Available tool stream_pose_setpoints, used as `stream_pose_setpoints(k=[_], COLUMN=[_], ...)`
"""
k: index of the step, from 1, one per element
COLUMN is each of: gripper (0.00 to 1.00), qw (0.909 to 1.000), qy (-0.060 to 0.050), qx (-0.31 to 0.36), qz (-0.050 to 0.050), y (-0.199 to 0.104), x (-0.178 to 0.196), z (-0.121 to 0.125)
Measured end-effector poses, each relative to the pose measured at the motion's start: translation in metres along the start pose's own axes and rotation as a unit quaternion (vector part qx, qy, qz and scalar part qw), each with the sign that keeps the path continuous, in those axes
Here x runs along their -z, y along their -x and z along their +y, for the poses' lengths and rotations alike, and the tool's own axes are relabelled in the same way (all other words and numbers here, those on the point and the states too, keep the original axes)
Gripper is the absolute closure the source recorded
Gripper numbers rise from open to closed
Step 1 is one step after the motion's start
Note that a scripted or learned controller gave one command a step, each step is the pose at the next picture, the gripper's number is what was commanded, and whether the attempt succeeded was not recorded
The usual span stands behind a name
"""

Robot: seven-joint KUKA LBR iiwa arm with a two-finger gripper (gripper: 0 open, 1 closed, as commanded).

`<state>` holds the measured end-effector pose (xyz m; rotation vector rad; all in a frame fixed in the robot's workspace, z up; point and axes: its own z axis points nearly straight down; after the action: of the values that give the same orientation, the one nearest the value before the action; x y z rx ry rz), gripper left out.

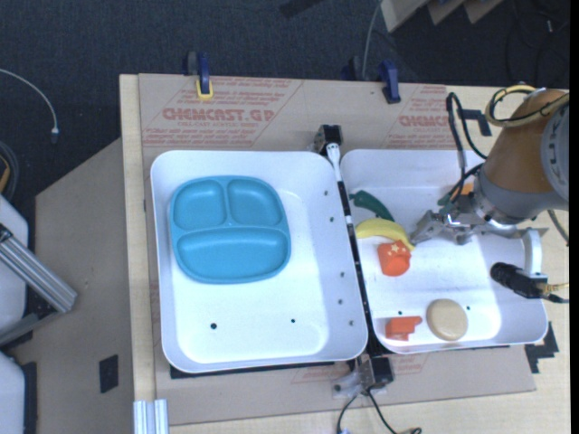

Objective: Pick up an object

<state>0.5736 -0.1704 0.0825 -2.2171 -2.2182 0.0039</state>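
The right bin holds a yellow banana with a green piece just behind it, an orange-red fruit-like toy, an orange block and a tan round bun-like object. My gripper reaches in from the right at the bin's middle, its fingers pointing left towards the banana's right end. Nothing shows between the fingers.
The left bin holds a blue divided plate. Blue clamps sit at the bench's back edge. A black cable connector hangs off the arm over the right bin's right side. Cardboard underlies both bins.
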Motion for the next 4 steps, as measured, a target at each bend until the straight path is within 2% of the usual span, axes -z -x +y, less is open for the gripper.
stream_pose_setpoints(k=[1, 3, 4], gripper=[1.00, 1.00, 1.00], qw=[1.0000, 1.0000, 1.0000], qy=[0.003, 0.007, 0.004], qx=[0.000, 0.000, 0.003], qz=[-0.001, -0.003, 0.000], y=[0.001, 0.004, -0.056], x=[0.013, 0.131, 0.137], z=[0.001, 0.008, 0.012])
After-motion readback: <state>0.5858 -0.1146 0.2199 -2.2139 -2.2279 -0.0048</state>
